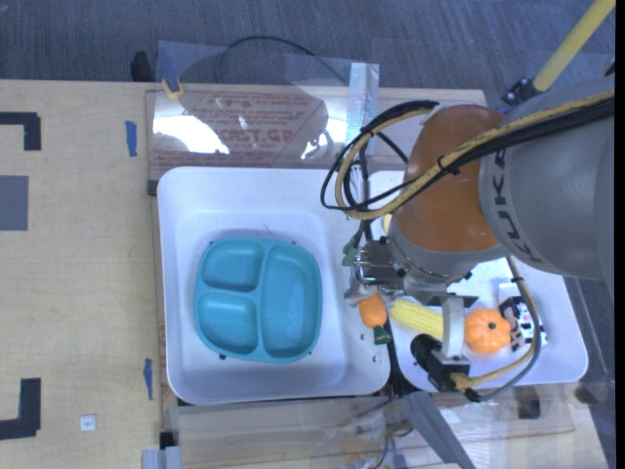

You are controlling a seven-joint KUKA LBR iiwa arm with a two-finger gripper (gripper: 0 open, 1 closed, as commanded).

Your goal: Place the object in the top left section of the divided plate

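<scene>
Toys are lying in the right bin (562, 364): a corn cob (418, 314), a small pumpkin (487, 331) and an orange piece (372, 311), each likely light, rigid and slick. Which one the end effector (376, 296) is targeting, I cannot tell; its state is hidden. Gripping across the narrow middle seems wisest. The divided plate (260, 299) is waiting in the left bin (195, 203).

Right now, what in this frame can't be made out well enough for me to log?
- Gripper: the arm's wrist covers it from above.
- Right bin: largely covered by the arm.
- Small orange object by the bin divider: too small to identify.
- Corn cob: partly hidden behind the arm's hardware.
</scene>
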